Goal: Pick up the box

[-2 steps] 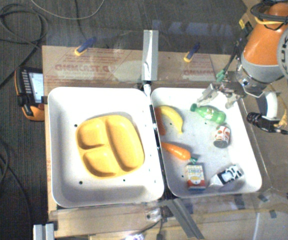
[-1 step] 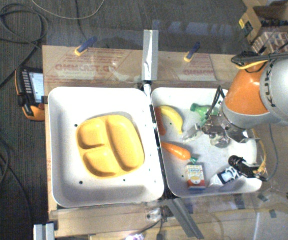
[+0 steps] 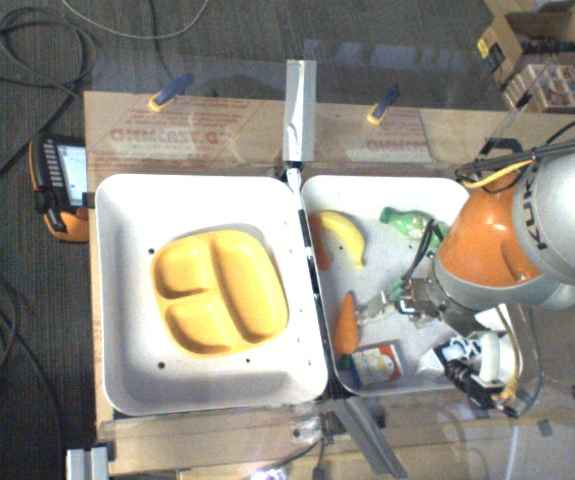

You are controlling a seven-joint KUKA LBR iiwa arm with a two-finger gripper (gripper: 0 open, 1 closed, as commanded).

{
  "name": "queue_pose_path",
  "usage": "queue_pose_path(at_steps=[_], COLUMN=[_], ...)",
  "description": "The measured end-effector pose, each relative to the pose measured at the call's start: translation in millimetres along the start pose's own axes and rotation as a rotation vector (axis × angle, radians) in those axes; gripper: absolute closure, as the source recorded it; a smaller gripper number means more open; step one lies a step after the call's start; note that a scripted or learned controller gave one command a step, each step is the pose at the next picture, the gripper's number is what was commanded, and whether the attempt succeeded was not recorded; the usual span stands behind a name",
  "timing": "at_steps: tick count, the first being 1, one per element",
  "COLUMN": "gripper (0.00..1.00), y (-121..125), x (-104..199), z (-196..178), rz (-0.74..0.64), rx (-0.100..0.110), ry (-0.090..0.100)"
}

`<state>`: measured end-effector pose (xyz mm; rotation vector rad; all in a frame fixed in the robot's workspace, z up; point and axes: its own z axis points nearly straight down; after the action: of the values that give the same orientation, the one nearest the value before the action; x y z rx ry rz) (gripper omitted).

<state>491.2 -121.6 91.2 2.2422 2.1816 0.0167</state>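
Box point(image 3: 376, 364) lying flat in right bin point(image 3: 317, 268), at its front edge near the front-left corner, label side up, untouched. Carrot point(image 3: 346, 324) just behind and left of box, upright along the bin's left wall. Banana point(image 3: 343, 236) farther back near the left wall; green item point(image 3: 405, 221) toward the back middle. End effector point(image 3: 403, 300) low over the bin's middle, behind and right of box, apart from it; whether spread or pressed together cannot be told from this slant. Arm point(image 3: 512, 233) reaching in from the bench's right edge, orange band bent over the bin's right side, wrist tilted down and leftward. Yellow divided plate point(image 3: 220, 290) centered in left bin point(image 3: 117, 268).
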Motion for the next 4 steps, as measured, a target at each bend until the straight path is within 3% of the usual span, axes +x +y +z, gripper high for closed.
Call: queue_pose_path(at_steps=[1,2,3,4], gripper=[0.0,0.0,0.0,0.0], y=[79,136,68,108], x=[27,7,-14,-42], z=[1,3,1,3], rz=[-0.028,-0.181,-0.335,-0.264], rx=[-0.001,0.004,0.003,0.004], ry=[-0.002,0.0,-0.001,0.0])
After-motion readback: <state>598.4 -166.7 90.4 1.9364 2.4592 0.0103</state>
